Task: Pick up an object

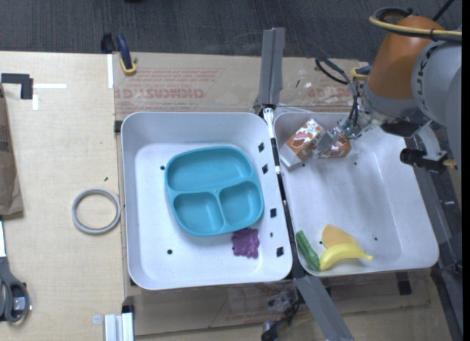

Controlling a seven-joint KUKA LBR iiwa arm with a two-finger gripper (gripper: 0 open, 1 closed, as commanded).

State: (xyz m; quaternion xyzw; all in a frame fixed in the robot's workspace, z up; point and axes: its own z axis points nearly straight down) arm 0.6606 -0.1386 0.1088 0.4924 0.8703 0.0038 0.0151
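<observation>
The arm (415, 60) reaches into the far corner of the right bin (382, 214), with its gripper (339, 140) low over a small packaged snack (305, 141) and a brownish item (339, 148) just beside it. The claw's state is too small and blurred to tell, and nothing is clearly lifted. The left bin (139, 207) holds a blue divided tray (213, 189) with purple toy grapes (246, 242) touching its near edge. At the near side of the right bin, a banana (345, 256) overlaps an orange wedge piece (336, 235), with a green pod-shaped toy (308, 250) beside them, all well apart from the gripper. Main risk: the snack sits close to the bin wall and centre divider, so the tool could hit the wall or only nudge the pack into the corner. The two items are crowded, so a grasp may catch the edge of both and slip. A flat, crinkly wrapper probably slides out on lift.
</observation>
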